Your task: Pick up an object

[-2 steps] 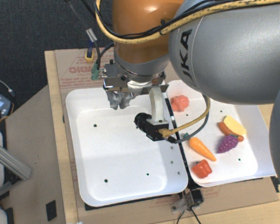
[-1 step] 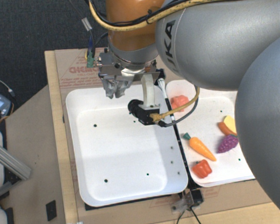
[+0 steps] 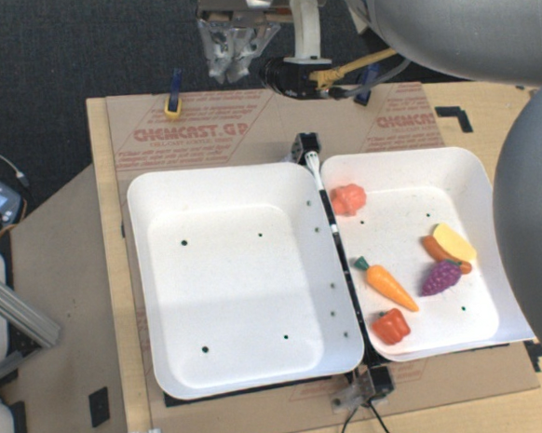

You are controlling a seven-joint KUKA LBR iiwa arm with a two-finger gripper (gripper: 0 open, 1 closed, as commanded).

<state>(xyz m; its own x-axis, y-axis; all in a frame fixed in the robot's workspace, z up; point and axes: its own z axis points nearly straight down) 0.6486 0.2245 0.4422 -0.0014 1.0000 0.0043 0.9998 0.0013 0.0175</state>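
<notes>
Orange carrot (image 3: 390, 286), green-tipped, lying slantwise mid right bin (image 3: 393, 169), near the divider.
Purple grapes (image 3: 441, 277) close beside, red pepper (image 3: 390, 326) below; bare floor above. Gripper (image 3: 230, 55) beyond bins, grip state cannot be told.

We see our grey KUKA arm (image 3: 461, 18) arching across the top right, its two-finger gripper (image 3: 231, 60) hanging at the top edge.
</notes>
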